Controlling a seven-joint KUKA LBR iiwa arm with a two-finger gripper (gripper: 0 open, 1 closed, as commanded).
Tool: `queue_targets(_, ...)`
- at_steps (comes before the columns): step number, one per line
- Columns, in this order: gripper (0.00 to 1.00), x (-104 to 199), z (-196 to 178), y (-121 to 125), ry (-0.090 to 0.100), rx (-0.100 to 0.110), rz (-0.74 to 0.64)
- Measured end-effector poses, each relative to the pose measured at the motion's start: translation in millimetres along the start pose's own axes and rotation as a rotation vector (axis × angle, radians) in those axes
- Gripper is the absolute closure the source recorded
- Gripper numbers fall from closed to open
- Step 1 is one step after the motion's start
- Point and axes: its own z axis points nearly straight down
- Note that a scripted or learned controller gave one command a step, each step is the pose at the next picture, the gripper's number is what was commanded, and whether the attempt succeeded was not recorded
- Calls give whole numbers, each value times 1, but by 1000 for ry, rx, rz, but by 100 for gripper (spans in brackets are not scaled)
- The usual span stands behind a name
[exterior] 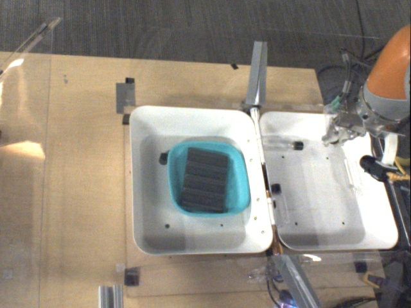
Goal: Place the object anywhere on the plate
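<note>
Object position: a dark grey ribbed block point(205, 179) lies flat on the turquoise plate point(239, 172), roughly centred, with its long side running top to bottom in the camera view. The plate sits in the left white bin point(144, 191), slightly toward the upper middle of that bin's floor.

Claw position: the claw point(339, 128) appears at the upper right corner of the right white bin point(334, 236), below the grey arm point(385, 104) with its orange band. The metal parts there are small and cluttered, so whether the claw is spread or pressed together cannot be told; nothing is visibly pinched in it.

Relation: the block and the claw are well apart, separated by the shared wall between the two bins. The block lies to the left of and lower than the claw in the view.

Both bins rest side by side on the wooden surface point(70, 191).
</note>
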Motion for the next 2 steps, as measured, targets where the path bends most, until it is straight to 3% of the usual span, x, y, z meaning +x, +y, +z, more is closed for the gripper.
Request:
queue_targets(1, 100, 81, 3, -39, 2, 4, -169)
queue_targets(2, 100, 161, -2, -107, 3, 4, -123)
